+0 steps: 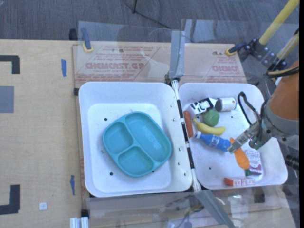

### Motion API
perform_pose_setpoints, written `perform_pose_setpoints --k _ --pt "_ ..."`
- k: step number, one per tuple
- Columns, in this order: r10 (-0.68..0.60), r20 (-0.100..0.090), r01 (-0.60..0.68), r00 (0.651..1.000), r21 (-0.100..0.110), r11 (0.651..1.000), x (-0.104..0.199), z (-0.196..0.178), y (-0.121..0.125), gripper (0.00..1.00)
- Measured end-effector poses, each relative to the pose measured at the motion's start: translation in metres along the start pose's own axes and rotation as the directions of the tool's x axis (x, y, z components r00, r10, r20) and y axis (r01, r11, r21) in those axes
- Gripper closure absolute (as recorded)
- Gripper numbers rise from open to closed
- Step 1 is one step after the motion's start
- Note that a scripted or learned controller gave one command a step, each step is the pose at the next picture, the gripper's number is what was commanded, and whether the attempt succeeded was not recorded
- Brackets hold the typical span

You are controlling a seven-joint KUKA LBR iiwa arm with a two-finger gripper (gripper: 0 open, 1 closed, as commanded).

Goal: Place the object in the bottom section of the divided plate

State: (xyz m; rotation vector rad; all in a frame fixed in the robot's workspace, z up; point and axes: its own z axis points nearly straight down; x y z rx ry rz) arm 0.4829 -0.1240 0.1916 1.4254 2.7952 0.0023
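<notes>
Left bin [90, 127]: holds a teal divided plate [137, 143], three sections bare
Right bin [270, 175]: cluttered with small items
Arm [285, 106]: reaches in from the right
Gripper [240, 144]: low over the right bin; finger state cannot be told
Nearby: blue bottle [213, 141], banana [209, 127], orange carrot [242, 159] just beside the tip

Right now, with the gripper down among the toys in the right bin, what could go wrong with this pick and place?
The gripper sits between the blue plastic bottle and the orange carrot toy, so it may nudge or catch the wrong one. The yellow banana toy and green ball crowd close by and could get pushed. The teal divided plate lies tilted in the left white bin, so the bottom section is easily missed.
</notes>
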Motion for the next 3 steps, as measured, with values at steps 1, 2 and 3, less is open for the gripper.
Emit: perform_pose_setpoints --k 1,2,3 --pt "0.101 0.0 -0.101 0.995 0.0 0.995 0.026 0.007 0.091 1.0" --pt "0.183 0.0 -0.183 0.983 0.0 0.983 0.069 0.007 0.151 1.0" --pt "0.12 0.001 -0.12 0.993 0.0 0.993 0.072 0.007 0.166 1.0"
